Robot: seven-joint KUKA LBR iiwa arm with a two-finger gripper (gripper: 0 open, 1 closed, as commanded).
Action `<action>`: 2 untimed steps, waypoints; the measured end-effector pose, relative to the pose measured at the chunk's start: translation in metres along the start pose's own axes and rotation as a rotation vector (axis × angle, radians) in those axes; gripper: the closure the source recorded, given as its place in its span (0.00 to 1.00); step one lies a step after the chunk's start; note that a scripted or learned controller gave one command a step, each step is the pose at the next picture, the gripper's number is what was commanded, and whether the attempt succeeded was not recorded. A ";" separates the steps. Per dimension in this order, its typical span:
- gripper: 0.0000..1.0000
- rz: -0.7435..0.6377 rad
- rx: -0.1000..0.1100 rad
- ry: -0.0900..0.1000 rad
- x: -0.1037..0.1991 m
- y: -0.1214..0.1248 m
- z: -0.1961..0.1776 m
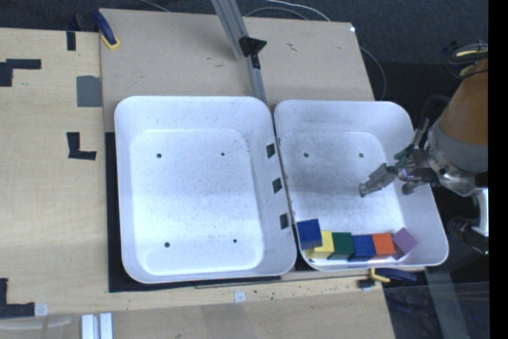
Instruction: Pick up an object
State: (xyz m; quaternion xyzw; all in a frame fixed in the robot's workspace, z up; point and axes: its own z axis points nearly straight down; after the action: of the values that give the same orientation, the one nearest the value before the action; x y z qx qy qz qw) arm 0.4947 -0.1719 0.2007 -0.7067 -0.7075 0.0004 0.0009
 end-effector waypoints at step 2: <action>0.00 -0.010 -0.006 0.002 0.270 -0.012 -0.226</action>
State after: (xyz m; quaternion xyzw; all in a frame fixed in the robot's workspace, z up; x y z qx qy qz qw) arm 0.4826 0.0980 0.4269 -0.7032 -0.7110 -0.0026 -0.0006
